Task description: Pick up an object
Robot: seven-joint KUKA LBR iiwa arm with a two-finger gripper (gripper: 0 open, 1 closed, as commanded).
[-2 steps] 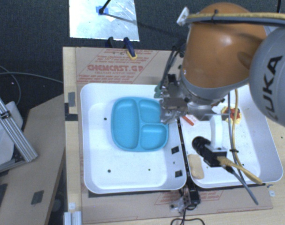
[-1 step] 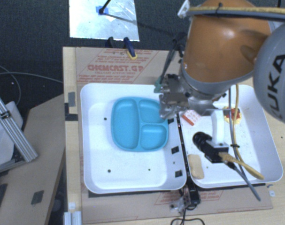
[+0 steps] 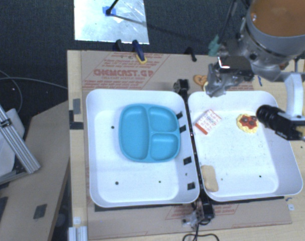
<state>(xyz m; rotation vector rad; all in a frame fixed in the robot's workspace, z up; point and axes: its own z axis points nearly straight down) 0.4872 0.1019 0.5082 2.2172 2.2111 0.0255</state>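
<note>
Cardboard sheet point(image 3: 127, 70) underlies two white bins point(image 3: 99, 149) above dark carpet point(image 3: 31, 29).

Left bin point(image 3: 99, 185): blue divided plate point(image 3: 148, 133) fills the centre; open floor around it.
Right bin point(image 3: 288, 177): red-white packet point(image 3: 207, 121) at 10 o'clock, pizza toy point(image 3: 247, 123) at 2, tan piece point(image 3: 209, 177) at 7; centre open.

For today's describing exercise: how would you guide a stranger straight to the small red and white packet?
Take the right bin of the two white ones. Near its upper left, close to the divider, lies the packet, flat and tilted. It is rectangular with red and white print, unlike the round yellow and red toy to its right and the tan piece below.
</note>
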